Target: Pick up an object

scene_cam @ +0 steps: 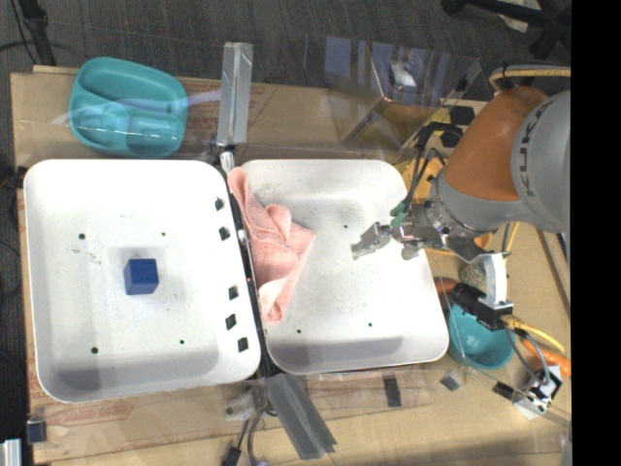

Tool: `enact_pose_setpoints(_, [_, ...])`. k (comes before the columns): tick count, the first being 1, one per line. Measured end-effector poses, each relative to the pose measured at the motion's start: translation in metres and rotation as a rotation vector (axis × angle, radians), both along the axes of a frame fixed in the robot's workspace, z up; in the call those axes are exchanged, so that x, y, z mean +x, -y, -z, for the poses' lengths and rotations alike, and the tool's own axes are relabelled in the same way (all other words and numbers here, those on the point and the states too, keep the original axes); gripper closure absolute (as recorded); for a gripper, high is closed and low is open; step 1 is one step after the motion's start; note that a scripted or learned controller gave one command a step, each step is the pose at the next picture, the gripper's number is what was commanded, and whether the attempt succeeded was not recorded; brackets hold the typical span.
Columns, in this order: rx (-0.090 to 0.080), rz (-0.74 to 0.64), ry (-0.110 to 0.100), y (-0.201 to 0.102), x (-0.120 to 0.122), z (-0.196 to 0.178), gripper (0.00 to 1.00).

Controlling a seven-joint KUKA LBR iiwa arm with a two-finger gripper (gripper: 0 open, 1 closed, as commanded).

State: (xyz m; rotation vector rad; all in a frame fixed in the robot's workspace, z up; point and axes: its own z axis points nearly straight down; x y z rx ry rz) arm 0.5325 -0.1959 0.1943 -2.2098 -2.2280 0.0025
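Lying along the left edge of the right shallow white bin (417, 333), a crumpled pink cloth (274, 246) is resting against the divider beside the left shallow white bin (44, 260). A small blue cube (142, 276) is sitting near the middle of that left bin's floor. Over the right bin's right side, the grey two-finger gripper (367, 243) is hovering with nothing between its fingers; their spread cannot be told.

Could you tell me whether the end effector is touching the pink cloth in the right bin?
Apart. The camera view shows bare white bin floor between the end effector and the pink cloth.
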Motion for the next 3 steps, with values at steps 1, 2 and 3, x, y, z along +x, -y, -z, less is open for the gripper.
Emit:
enact_pose_setpoints(1, [-0.001, 0.033, -0.001, -0.089, 0.044, 0.100, 0.00])
enact_pose_setpoints(2, [-0.001, -0.039, 0.003, -0.069, 0.125, 0.101, 0.00])
enact_pose_setpoints(3, [-0.001, -0.132, 0.001, -0.103, 0.092, 0.102, 0.00])
